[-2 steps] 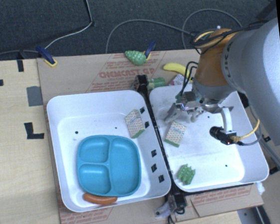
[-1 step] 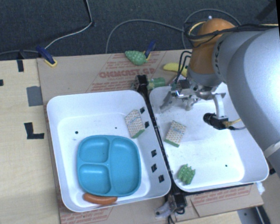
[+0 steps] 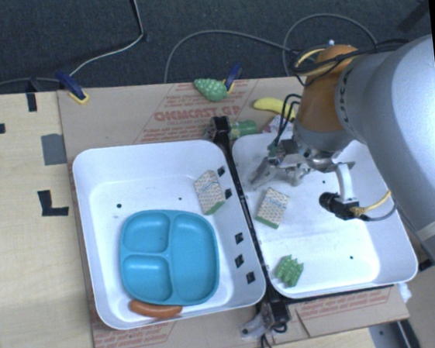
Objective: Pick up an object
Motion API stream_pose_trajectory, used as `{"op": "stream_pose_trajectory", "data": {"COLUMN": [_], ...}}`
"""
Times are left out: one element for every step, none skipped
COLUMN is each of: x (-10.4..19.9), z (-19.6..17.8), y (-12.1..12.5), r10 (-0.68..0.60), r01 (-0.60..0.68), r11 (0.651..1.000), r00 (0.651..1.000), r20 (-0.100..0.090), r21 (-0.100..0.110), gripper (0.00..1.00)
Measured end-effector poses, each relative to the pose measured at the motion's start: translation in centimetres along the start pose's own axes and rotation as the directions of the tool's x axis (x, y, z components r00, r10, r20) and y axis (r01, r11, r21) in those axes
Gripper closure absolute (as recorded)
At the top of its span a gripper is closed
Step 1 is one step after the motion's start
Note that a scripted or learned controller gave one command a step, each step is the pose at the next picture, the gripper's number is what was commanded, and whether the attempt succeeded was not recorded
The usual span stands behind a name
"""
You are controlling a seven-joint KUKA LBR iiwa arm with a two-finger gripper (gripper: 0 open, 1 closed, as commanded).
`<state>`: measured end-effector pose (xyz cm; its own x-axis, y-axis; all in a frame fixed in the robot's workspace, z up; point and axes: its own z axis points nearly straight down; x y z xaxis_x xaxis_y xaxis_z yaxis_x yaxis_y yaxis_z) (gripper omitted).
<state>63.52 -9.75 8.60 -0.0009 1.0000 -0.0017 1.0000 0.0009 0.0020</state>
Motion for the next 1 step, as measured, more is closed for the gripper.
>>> {"op": "stream_pose_trajectory", "data": {"x": [-1.19], "z": [-0.04], "y": [-0.57], "r10": [-0.001], "r01": [0.001], "r11": [1.000], "r00": [1.000], "r20": [0.000], "r21": [-0.002], "gripper": [0.00]}}
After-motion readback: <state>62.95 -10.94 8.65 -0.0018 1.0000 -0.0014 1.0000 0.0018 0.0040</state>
